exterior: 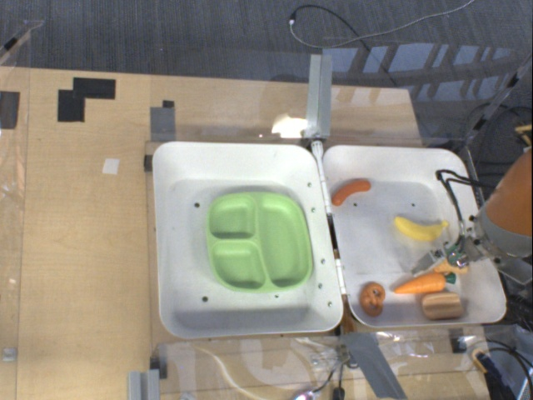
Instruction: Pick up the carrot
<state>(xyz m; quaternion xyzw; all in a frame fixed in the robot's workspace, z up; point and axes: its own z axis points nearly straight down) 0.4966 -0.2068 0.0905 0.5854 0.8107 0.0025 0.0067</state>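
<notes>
While the arm's two-finger gripper [441,261] hung low in the right white bin [379,169], whether open or shut I could not tell, the tapered orange plastic carrot [420,284] lay just below-left of it, long axis nearly level, tip pointing away leftward.

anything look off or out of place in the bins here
Nothing stands out. The green plate lies flat in the left bin; the carrot, banana, sausage, apple and bread roll lie loose in the right bin, all intact.
</notes>
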